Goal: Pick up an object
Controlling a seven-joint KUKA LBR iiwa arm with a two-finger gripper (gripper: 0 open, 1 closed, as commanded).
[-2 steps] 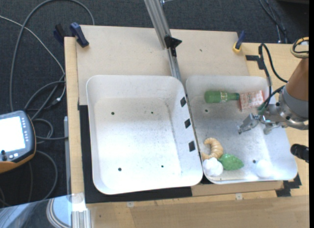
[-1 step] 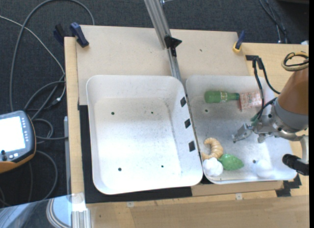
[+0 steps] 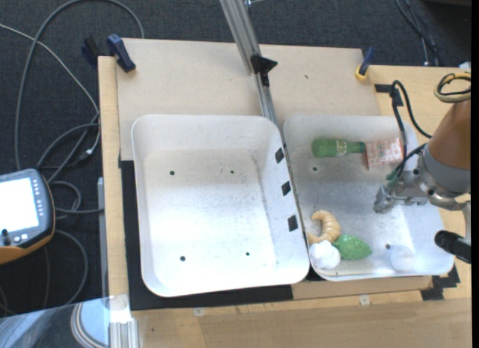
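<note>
Table (image 3: 187, 77) of pale board carries two shallow white bins side by side. The left bin (image 3: 150, 144) fills the middle of the frame; the right bin (image 3: 299, 126) sits touching it on the right, with a metal rail (image 3: 238, 21) slanting down from the top centre toward the seam between them.

In the right bin, a green bottle (image 3: 337, 147) lies on its side near the upper wall, its cap end pointing toward the right of the frame, just beside a small reddish-white packet (image 3: 383, 152). Near the lower left corner of that bin, a curled tan object (image 3: 326, 224) rests just above a white ball (image 3: 325, 255), and a green lump (image 3: 352, 248) lies touching or nearly touching both. Another white item (image 3: 404, 258), possibly a cup or ball, sits at the lower right of the bin.

The arm (image 3: 453, 152) enters from the right edge of the frame, with the gripper (image 3: 388, 198) low over the right half of the right bin, well apart from the tan object and below the packet. Whether the fingers are apart or together cannot be told at this angle; nothing is visibly between them.

A blue clamp (image 3: 120, 51) grips the table's upper left corner.
</note>
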